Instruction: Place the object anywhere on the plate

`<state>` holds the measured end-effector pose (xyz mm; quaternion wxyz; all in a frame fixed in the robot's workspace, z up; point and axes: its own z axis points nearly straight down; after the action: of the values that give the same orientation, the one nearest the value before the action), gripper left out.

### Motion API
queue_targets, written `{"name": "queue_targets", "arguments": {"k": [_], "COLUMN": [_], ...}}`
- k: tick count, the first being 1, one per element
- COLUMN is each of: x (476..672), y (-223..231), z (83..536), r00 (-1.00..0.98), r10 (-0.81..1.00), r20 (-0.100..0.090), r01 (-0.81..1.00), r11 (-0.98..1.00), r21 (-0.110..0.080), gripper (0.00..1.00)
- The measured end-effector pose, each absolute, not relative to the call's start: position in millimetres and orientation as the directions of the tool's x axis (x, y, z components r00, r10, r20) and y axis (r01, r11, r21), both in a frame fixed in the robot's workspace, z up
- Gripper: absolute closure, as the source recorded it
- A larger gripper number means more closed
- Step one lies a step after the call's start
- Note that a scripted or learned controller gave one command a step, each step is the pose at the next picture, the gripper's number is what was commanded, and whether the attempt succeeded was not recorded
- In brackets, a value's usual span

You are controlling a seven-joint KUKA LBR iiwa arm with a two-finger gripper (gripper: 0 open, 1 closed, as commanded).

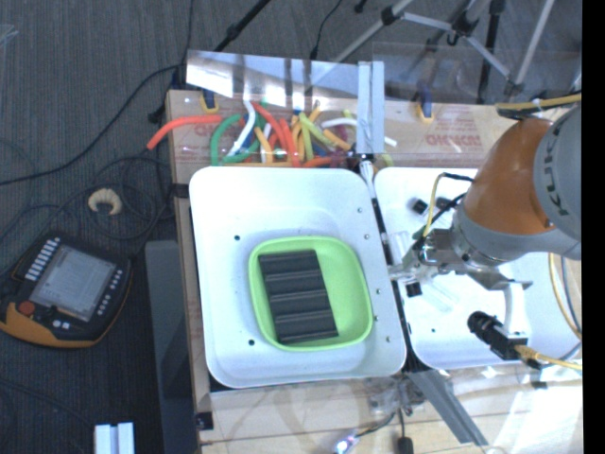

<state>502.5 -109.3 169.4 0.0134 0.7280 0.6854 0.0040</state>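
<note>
Object (298, 296) on plate (354, 291), left of gripper (408, 268)

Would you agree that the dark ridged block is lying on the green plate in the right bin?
Not quite: the camera view shows the dark ridged block lying on the green plate in the left bin, not the right one.

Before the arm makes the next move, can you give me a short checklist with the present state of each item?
1. Green plate sits flat in the left bin: ok.
2. Dark ridged block lies on the plate: ok.
3. Block is inside the plate's rim: ok.
4. Gripper is near the wall between the bins, away from the block: ok.
5. Something held in the gripper: cannot tell.
</note>
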Motion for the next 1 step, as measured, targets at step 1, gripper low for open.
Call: {"name": "queue_targets", "arguments": {"k": [1], "x": [498.1], "y": [-103.2], "z": [162.0], "r00": [0.052], "r10": [0.999], "r20": [-0.003], "r01": [0.999], "r11": [-0.052], "r21": [0.0], "gripper": [0.0]}}
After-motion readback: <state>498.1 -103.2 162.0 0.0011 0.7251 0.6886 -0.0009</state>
